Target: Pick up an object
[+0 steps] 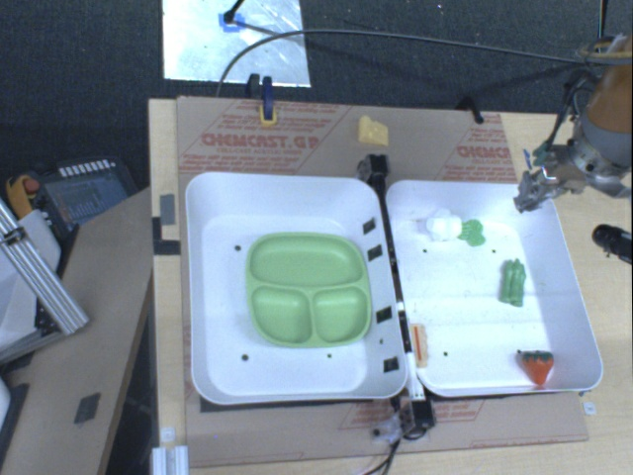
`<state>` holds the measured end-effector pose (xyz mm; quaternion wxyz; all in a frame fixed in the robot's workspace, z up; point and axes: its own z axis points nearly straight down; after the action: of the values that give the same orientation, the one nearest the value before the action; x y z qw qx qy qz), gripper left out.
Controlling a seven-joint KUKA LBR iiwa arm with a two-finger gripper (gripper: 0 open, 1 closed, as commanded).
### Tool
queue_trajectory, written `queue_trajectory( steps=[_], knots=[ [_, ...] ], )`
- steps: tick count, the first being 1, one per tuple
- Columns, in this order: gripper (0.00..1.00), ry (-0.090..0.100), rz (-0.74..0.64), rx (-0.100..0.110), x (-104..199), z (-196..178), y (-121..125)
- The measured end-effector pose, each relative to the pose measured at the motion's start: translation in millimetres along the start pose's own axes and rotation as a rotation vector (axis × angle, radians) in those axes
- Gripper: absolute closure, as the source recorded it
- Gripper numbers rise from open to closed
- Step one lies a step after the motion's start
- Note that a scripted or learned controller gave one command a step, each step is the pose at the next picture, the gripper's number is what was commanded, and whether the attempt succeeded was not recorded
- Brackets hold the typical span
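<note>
The right bin [569, 295] holds three small items. A white and green toy [453, 230] lies near its back left. A green ridged toy [511, 282] rests at mid right. A red and orange toy with a green top [537, 365] sits at the front right corner. My gripper [532, 192] hangs over the bin's back right rim, above and right of the white and green toy, with nothing seen in it.
The left bin [213, 226] carries a green divided plate [305, 289]. A black hinge strip [388, 270] runs between the bins. A yellow piece [373, 131] lies on the cardboard behind them. A cable [415, 40] crosses the back.
</note>
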<state>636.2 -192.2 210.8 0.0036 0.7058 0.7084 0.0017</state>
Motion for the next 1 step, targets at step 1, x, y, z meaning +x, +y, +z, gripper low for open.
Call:
queue_trajectory(
  steps=[1],
  knots=[
    [1.00,0.001,-0.001,0.001,2.0,-44.3,1.3]
  ],
)
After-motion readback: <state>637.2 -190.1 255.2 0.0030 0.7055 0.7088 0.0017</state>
